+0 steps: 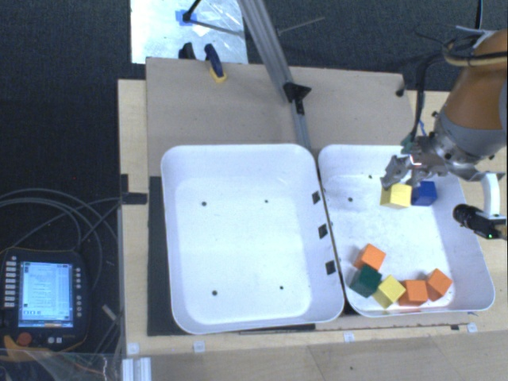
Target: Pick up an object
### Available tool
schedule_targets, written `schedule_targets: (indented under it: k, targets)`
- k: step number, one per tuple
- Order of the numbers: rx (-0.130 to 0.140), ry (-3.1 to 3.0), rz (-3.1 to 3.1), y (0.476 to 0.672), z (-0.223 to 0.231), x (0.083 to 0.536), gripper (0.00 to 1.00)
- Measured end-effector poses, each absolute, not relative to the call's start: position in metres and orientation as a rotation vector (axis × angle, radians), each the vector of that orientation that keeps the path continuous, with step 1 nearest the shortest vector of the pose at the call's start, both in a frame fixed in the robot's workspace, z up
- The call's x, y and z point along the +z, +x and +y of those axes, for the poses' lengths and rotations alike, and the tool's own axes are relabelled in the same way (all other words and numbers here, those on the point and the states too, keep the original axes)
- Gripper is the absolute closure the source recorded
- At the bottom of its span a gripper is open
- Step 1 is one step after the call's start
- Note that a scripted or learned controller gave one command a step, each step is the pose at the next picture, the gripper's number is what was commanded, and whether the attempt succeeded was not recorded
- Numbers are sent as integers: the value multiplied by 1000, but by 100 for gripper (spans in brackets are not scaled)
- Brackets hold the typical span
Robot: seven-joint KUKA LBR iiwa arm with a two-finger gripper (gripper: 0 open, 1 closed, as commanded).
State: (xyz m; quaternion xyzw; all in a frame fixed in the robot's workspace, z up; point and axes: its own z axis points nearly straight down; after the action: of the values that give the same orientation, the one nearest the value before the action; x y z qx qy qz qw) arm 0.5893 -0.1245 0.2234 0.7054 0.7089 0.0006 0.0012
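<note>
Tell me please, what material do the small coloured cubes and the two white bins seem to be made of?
The coloured cubes, such as the yellow cube and the orange cube, look like painted wood or perhaps foam: flat, matte, solid colours with no shine. The right bin and the left bin look like thin moulded plastic, smooth and white, with rounded corners and raised rims.

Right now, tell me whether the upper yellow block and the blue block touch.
Touching: the camera view shows the yellow block and blue block side by side, no gap.

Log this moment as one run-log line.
gripper: over right bin, at yellow cube | blue cube beside it | no lift seen
</note>
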Motion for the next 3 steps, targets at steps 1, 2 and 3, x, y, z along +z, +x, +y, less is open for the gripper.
schedule_targets:
  k: [1, 2, 3]
  targets:
    - [6, 2208, 2234, 607, -63, 225, 100]
    - [6, 2208, 2234, 619, -8, 240, 100]
    - [6, 2209, 2234, 627, 43, 252, 100]
